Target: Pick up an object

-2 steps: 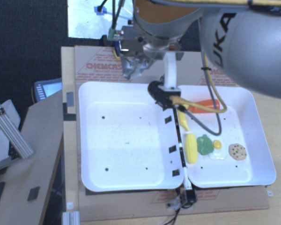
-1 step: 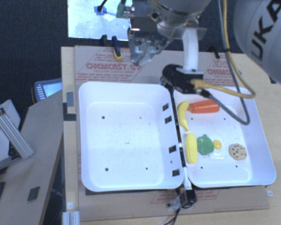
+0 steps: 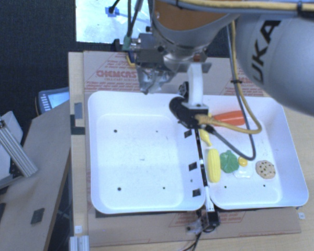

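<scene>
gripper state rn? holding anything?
Gripper: above the left bin's far edge; open or shut cannot be told, nothing seen held.

Your bench is pale wood-coloured; a brown cardboard sheet with red CHEMCAST print lies flat on it. On that sheet you have two shallow white bins touching side by side: the left bin toward 9 o'clock, the right bin toward 3 o'clock, with their shared rims running from 12 to 6 o'clock
</scene>
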`<state>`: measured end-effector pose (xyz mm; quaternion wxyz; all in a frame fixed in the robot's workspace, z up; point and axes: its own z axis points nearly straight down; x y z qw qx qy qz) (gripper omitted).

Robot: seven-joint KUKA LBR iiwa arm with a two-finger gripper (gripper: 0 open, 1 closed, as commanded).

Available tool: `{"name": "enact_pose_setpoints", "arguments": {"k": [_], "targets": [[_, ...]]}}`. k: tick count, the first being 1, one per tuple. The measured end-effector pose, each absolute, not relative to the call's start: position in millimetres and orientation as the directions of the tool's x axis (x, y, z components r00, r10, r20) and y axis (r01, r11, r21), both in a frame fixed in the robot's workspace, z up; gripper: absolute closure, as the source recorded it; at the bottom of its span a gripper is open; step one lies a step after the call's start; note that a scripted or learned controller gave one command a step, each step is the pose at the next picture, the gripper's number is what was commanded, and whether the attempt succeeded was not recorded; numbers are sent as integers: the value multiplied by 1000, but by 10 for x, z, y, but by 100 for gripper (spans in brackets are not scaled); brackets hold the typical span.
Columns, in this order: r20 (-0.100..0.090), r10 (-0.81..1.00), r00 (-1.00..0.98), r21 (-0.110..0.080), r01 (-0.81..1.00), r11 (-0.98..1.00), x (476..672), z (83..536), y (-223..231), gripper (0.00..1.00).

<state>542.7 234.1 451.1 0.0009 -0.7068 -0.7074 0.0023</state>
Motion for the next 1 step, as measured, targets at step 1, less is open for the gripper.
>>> {"name": "enact_pose_setpoints", "arguments": {"k": [1], "targets": [[0, 1000, -4, -1, 1000, 4, 5126, 4459, 2341, 100]]}}
